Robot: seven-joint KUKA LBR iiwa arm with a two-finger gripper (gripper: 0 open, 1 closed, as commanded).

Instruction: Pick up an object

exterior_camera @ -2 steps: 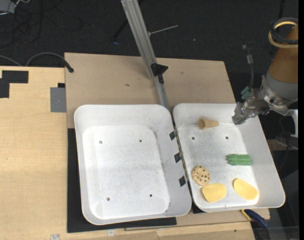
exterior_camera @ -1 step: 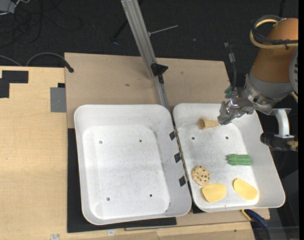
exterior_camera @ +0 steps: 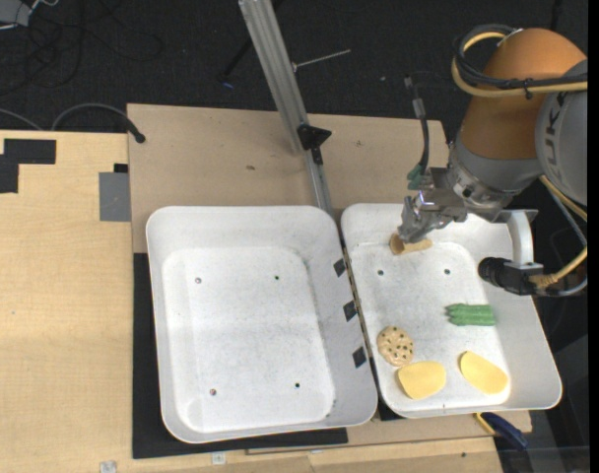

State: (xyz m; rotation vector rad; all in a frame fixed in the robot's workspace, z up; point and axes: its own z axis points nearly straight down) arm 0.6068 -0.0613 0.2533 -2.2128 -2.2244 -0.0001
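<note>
My gripper (exterior_camera: 415,227) hangs low over the back left part of the right bin (exterior_camera: 542,355), pointing down. Right under its tip lies a small tan piece (exterior_camera: 411,246) on the bin's rear slope; the tip looks in contact with it or just above it. Further forward in the same bin are a green object (exterior_camera: 471,314), a round speckled cookie (exterior_camera: 395,344) and two yellow pieces (exterior_camera: 421,379) (exterior_camera: 484,371) near the front wall.
The left bin (exterior_camera: 171,264) sits beside the right one, joined by black clips (exterior_camera: 351,309). A slanted metal rail (exterior_camera: 280,77) rises behind the bins. The arm's orange band (exterior_camera: 521,77) and cables stand at the right.
</note>
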